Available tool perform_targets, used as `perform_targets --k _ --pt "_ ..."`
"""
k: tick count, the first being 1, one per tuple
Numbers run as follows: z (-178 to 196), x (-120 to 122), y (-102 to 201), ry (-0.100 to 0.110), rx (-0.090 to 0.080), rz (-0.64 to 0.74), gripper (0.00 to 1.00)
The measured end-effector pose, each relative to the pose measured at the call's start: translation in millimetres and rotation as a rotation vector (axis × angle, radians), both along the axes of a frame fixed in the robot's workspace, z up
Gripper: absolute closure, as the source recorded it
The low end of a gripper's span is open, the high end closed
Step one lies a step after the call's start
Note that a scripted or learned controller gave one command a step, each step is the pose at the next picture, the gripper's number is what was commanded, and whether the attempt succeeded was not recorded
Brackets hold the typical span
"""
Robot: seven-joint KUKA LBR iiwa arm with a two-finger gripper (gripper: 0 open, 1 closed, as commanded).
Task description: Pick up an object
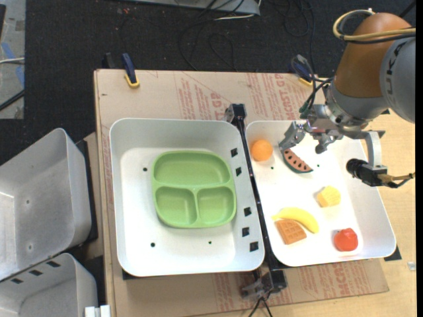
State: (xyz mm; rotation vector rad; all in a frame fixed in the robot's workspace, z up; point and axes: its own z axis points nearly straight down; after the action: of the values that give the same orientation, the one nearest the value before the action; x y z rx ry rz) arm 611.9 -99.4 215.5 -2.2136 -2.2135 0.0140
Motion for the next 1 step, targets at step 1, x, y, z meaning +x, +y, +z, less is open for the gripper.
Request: perform_targets --k 1 --pt "8.5 2.7 0.1 -0.014 -0.001 0.002 0.0"
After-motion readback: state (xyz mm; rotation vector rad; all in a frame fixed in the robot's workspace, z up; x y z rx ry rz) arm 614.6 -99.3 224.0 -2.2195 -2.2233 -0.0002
